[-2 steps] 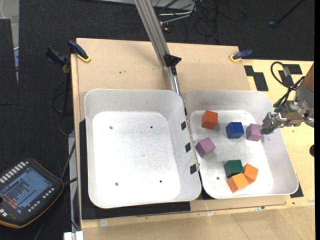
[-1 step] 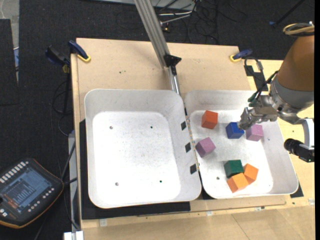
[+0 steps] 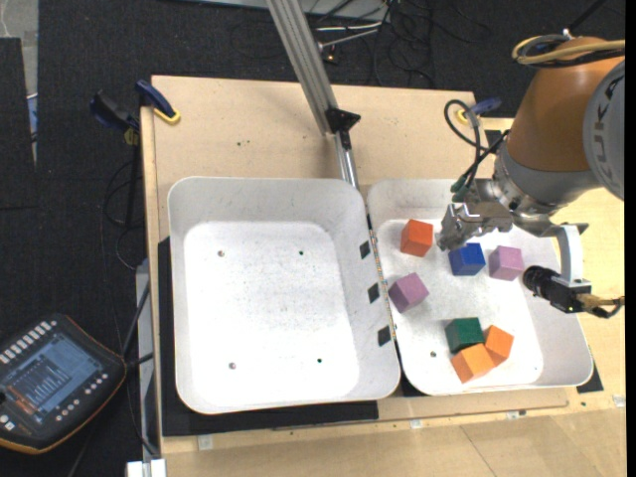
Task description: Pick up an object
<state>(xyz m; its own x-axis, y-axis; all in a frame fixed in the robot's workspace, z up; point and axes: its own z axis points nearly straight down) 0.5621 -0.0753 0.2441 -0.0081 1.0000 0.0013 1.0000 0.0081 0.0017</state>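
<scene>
The right bin (image 3: 556, 366) holds several blocks. An orange block (image 3: 417, 237) lies near its back left, a blue block (image 3: 466, 259) at the middle back, and a purple block (image 3: 507, 262) just right of the blue one. Another purple block (image 3: 407, 291) sits by the left wall. A green block (image 3: 463, 333) and two orange blocks (image 3: 473, 363) (image 3: 498, 343) cluster at the front. My gripper (image 3: 459, 229) hangs low over the bin's back, directly above and behind the blue block, between the orange and purple ones. Nothing shows between its fingers.
The left bin (image 3: 199, 217) is a shallow white tray beside the right one. A slanted metal pole (image 3: 308, 68) runs down to the divide between the bins. A teach pendant (image 3: 50, 376) lies at the lower left, off the bench.
</scene>
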